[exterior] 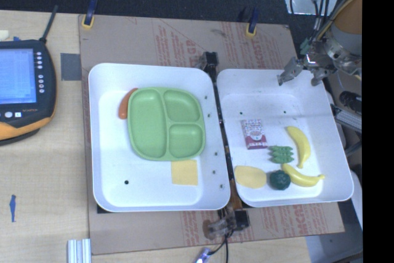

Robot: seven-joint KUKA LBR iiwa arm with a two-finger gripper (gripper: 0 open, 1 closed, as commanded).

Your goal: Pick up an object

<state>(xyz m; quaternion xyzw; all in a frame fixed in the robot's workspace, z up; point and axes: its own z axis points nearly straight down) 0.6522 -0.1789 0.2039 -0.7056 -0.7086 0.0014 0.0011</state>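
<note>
- While the gripper (303, 72) hovers over the right bin's (335, 132) far corner, its jaws stand apart, gripping nothing.
- Two bananas (300, 143), a lemon (250, 177) and a red packet (253, 133) lie near that bin's front.
- A green plate (166, 123) fills the left bin (108, 151).

One fixed camera above the bench (55, 194) — angled down, taking in both white bins (104, 132).

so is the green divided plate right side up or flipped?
Right side up: the green divided plate shows its three recessed compartments facing the camera.
</note>
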